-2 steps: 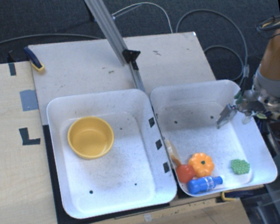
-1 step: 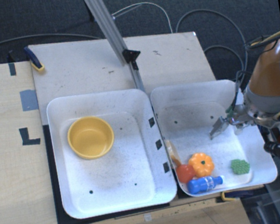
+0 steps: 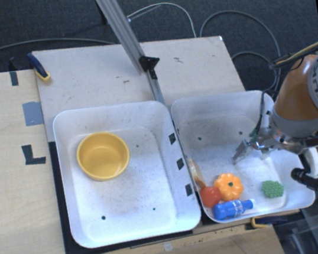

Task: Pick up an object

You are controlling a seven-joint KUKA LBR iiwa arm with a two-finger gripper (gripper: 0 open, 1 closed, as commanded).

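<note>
My gripper (image 3: 242,151), fingers spread and empty, hovers near the orange pumpkin (image 3: 229,186): probably light, rigid, ribbed; best pinched across its middle.

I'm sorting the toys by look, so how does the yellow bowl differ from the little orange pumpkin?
The yellow bowl is wide, smooth and hollow; the orange pumpkin is smaller, ribbed and solid-looking. The bowl sits alone in the left bin; the pumpkin sits crowded among other toys in the right bin. Both are round.

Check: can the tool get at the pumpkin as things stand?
Probably yes. The tool sits just above the pumpkin in the right bin, nothing between them. A tomato and bottle crowd its near side.
</note>
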